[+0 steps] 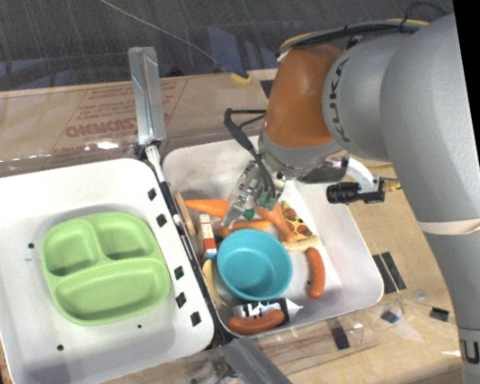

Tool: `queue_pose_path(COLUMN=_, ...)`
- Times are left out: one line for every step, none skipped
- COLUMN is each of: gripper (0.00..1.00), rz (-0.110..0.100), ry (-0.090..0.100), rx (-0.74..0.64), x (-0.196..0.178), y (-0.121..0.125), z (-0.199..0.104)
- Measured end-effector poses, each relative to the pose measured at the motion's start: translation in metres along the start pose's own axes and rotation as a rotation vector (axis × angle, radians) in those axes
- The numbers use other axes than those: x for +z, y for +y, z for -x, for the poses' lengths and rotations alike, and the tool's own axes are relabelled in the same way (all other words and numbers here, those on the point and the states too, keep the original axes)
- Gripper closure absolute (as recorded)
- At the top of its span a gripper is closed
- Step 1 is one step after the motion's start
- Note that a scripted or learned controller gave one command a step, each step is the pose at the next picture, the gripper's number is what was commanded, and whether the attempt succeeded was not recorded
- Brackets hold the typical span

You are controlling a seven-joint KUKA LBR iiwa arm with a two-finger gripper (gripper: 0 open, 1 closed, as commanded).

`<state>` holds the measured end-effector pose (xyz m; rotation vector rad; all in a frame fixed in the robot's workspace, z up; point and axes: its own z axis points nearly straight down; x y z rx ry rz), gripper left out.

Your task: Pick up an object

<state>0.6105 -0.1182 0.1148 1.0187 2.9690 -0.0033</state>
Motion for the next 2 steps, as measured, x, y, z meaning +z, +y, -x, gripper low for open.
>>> queue_pose_path(gripper=1.00, rz=0.002, ry=-0.001, rx=-0.334, x=-0.028, y=-0.025, z=0.004)
queue_pose_path(gripper=1.00, rz=0.004, ry=0.000, rx=-0.072, x=-0.078, y=0.047, z=-0.054)
